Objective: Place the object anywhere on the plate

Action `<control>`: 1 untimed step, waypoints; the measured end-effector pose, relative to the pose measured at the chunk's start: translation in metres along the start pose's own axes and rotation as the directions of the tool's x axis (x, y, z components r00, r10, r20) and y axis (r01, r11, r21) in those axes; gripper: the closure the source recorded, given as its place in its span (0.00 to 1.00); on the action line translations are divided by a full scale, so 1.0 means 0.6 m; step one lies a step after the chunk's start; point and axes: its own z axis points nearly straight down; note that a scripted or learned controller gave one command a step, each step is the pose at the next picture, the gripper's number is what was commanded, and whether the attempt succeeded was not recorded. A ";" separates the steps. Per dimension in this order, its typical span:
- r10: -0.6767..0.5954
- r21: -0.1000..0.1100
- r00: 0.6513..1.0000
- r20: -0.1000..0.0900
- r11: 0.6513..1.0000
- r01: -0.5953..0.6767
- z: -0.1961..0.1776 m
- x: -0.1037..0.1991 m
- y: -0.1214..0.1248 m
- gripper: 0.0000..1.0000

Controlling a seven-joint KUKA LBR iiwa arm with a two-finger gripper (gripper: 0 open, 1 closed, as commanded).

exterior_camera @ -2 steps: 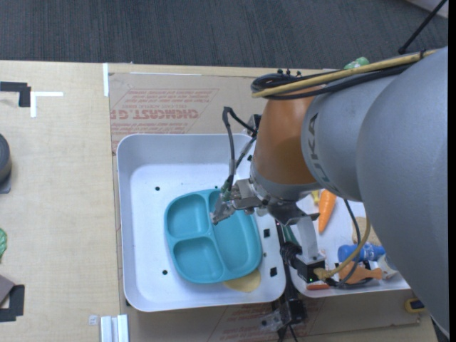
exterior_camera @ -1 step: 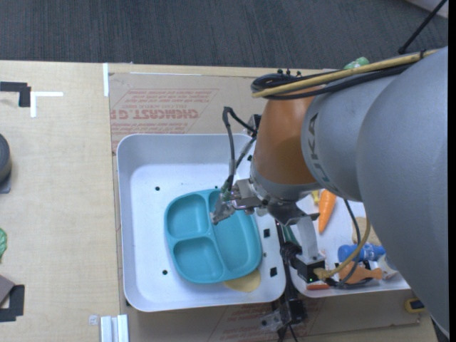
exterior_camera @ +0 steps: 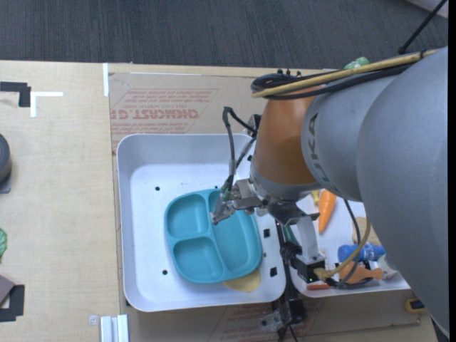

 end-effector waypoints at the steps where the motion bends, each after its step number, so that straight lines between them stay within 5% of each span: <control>1: 0.000 0.000 1.000 0.000 1.000 0.000 0.000 0.000 0.000 0.00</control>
